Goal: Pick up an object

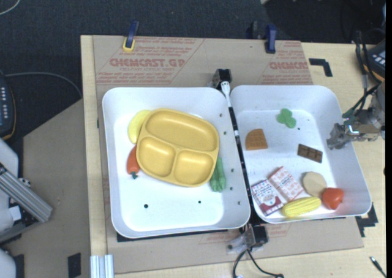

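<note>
Gripper: the gripper sat at the right edge of the right bin, low over its rim, reaching in from the right.
Jaws: too small and dark to read; it could not be told whether they were wide or narrow, and nothing showed between them.
Right bin contents: a green lump at the far side, a brown wedge toward the left, a dark chocolate bar near the middle-right, two red-and-white cartons at the near left, a yellow corn cob along the near wall, a tan round piece and a red tomato at the near right.
Left bin contents: the left bin held a yellow divided tray, with a banana and a red pepper tucked at its left and a green vegetable at its right.
Closest target: the chocolate bar lay nearest the gripper, apart from its neighbours.
Handling: these looked like light, stiff plastic play food, probably smooth and apt to slip. The bar was flat and low, so a grip across its short sides seemed best; the tomato was round and could roll out of a pinch.
Progress: nothing lifted yet, judging by how everything lay flat in the bins.
Risk: the bin wall beside the gripper could catch it on the way down.
</note>
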Tool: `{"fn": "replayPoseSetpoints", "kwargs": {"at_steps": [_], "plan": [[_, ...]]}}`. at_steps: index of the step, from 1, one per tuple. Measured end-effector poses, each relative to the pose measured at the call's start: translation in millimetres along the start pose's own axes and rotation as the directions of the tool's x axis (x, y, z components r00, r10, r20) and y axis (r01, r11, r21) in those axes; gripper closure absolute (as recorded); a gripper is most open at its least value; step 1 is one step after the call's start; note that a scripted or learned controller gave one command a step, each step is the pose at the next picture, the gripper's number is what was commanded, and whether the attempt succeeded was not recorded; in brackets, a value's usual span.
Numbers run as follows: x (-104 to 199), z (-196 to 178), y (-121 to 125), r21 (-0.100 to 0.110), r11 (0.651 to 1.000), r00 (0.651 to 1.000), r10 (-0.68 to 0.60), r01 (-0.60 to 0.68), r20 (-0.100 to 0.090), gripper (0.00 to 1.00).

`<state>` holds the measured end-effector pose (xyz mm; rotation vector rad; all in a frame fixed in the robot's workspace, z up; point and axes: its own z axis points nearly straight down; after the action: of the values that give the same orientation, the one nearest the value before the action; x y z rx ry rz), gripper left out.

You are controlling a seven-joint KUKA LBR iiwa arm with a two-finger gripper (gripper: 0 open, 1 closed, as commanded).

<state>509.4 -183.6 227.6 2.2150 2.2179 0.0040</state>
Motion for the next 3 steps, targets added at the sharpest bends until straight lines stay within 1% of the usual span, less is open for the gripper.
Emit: {"fn": "replayPoseSetpoints", "kwargs": {"at_steps": [1,3], "plan": [[42.6,-9.6,29.2,0.002,1.000,1.000,-0.005,0.005,-0.003,1.00],[117.7,5.2,81.2,0.003,1.000,1.000,-0.004,0.004,-0.003,1.00]]}}
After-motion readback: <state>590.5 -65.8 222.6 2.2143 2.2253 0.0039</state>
